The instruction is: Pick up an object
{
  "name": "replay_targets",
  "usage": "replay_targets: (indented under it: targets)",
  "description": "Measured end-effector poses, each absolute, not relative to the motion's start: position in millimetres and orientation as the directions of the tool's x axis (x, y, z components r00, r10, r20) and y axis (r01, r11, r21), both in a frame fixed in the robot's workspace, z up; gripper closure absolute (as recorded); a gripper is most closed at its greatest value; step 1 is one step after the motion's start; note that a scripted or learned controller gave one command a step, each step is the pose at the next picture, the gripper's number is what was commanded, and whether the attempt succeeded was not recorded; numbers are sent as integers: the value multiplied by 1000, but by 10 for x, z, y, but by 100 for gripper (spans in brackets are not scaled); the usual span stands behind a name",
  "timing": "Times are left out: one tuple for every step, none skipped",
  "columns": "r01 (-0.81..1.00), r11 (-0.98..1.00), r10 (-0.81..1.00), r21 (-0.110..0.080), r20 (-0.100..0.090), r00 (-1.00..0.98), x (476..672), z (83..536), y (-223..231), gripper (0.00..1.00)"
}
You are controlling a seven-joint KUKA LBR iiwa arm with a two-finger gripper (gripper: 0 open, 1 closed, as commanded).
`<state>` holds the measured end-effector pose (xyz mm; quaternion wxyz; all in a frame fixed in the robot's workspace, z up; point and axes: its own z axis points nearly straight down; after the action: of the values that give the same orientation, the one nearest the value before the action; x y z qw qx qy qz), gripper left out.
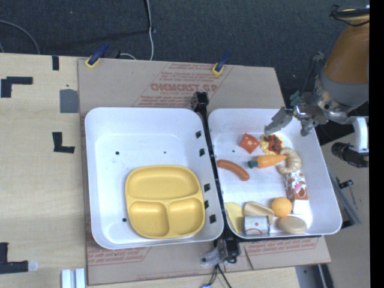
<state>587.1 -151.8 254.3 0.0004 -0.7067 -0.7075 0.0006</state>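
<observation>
The end effector (294, 122) hangs open above the right bin (231, 125); the carrot (269, 160) lies left-right, green tip left.

- two shallow white bins: left bin (105, 131), right bin (231, 125)
- yellow three-compartment plastic plate (163, 200)
- red-orange toy sausage (233, 169)
- orange toy carrot (270, 160) with green tip
- red toy chunk (249, 142)
- round orange toy fruit (281, 207)
- tan toy bread roll (292, 224)
- brown cardboard sheet (174, 83), red print
- light wood bench (36, 179), black marks
- grey arm (348, 71), orange band
</observation>
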Motion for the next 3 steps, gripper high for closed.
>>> replay_targets:
  targets:
    - [1000, 4, 1000, -4, 0, -4, 6476, 1738, -1420, 0]
    - [1000, 3, 1000, -3, -1, -3, 6662, 785, -1266, 0]
    - [1000, 2, 1000, -1, -1, -2, 6681, 841, -1182, 0]
